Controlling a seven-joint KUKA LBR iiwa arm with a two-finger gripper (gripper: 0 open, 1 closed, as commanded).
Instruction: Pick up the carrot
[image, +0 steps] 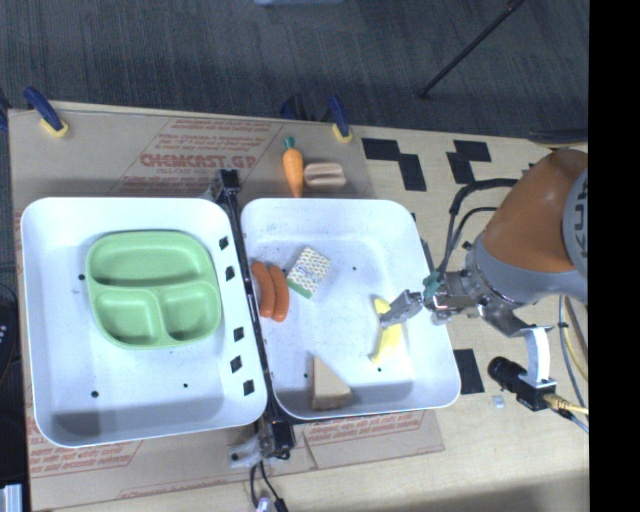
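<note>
Camera view shows us the carrot (292, 169) lying on the bench just beyond the far rim of the right bin (340, 212), beside a hot dog bun (324, 177). Inside that bin, we see the gripper (398, 310) spread open over a banana (388, 340).

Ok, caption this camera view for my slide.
Claw low over the banana in the right bin; carrot lies outside.
</note>
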